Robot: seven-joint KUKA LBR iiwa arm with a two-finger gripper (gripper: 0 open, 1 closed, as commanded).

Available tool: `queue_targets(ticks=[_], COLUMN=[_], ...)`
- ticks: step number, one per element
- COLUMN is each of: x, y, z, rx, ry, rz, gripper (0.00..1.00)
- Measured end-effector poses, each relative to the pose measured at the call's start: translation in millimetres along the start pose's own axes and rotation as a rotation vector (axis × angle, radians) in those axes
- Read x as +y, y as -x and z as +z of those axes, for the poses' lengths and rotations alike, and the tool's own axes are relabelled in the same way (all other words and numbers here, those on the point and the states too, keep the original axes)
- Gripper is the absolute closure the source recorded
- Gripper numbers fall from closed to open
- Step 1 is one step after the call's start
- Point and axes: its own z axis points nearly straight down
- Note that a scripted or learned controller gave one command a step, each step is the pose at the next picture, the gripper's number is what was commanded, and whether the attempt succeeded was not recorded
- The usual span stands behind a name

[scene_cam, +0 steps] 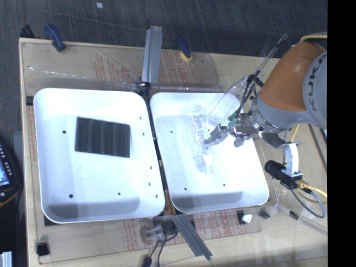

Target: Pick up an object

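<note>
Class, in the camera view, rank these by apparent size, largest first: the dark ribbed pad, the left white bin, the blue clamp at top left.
1. left white bin
2. dark ribbed pad
3. blue clamp

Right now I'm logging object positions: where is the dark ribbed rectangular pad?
The dark ribbed rectangular pad lies flat in the left white bin, in its upper middle, far from the gripper over the right bin.

Two bins side by side on bench [233,65]. Left bin [50,166]: ribbed rectangular pad [103,137] lying flat, left of centre, toward far wall. Right bin [245,188]: clear plastic object [200,132] near centre. Gripper [219,135] over right bin, just right of the plastic object. Clamps [54,36] along bench's far edge.
</note>
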Motion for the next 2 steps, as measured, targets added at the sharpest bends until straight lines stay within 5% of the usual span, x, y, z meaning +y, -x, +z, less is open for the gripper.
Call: queue_targets(ticks=[1, 2], x=[-16.7, 25.5], y=[-14.0, -4.9], z=[-17.5, -51.0], rx=[0.001, 0.0], ry=[-0.001, 0.003], rz=[-0.135, 0.362], gripper=[0.0, 0.0])
